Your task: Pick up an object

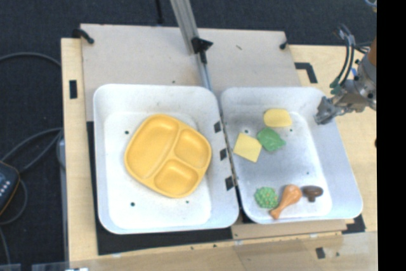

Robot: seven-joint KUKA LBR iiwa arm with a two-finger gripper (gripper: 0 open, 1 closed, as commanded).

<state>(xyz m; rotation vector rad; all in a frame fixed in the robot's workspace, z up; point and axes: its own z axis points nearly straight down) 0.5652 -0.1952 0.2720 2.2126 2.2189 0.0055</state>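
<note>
Your claw [325, 112] sits at the right bin's [330, 155] far right rim. Left of it lie the toy foods; the divided plate [167, 155] lies farther left, in the left bin [114, 200].

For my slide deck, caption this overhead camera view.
Gripper at the right bin's rim; yellow tray in the left bin.

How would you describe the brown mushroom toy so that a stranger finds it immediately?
Look in the right white bin, at its near edge, where three toys lie in a row. The brown mushroom is the rightmost, beside the orange drumstick and the green broccoli. It is the smallest and darkest piece there.
</note>
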